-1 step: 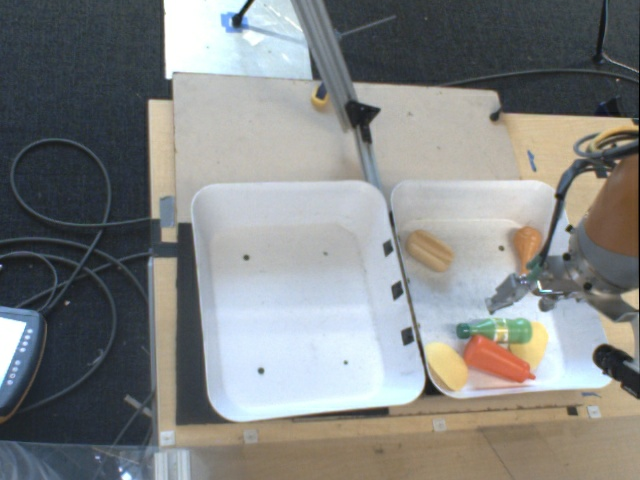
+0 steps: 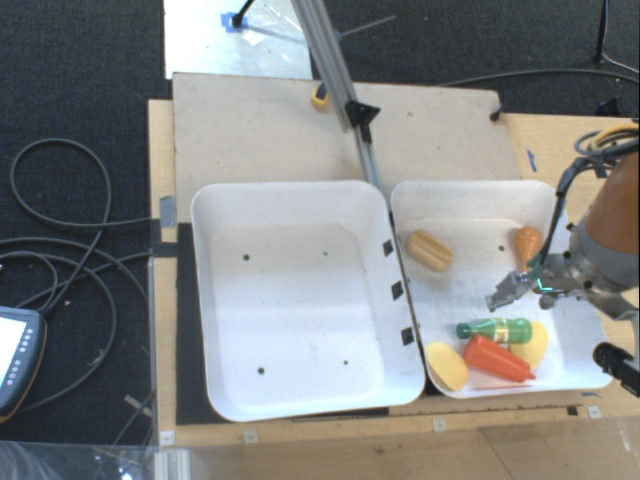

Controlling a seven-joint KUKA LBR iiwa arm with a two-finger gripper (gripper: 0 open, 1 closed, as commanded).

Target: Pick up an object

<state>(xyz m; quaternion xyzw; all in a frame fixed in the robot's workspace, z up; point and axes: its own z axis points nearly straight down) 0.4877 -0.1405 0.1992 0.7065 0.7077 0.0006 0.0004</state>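
Observation:
My gripper [image 2: 510,290] hangs over the right bin [image 2: 470,203], just above a green bottle [image 2: 495,330] that lies on its side. Nothing shows in its grasp. In front of the bottle lies a red pepper [image 2: 497,359], with a yellow fruit [image 2: 536,346] on its right and a yellow oval piece [image 2: 447,366] on its left. A tan bread roll [image 2: 428,250] rests at the bin's left side. A small orange carrot [image 2: 527,240] lies just behind the gripper, near the arm's wrist [image 2: 610,238].
The left bin [image 2: 290,298] adjoins the right one along a shared rim with black clips [image 2: 396,289]. A slanted metal pole [image 2: 330,48] crosses the back of the bench. Cables lie on the floor at left.

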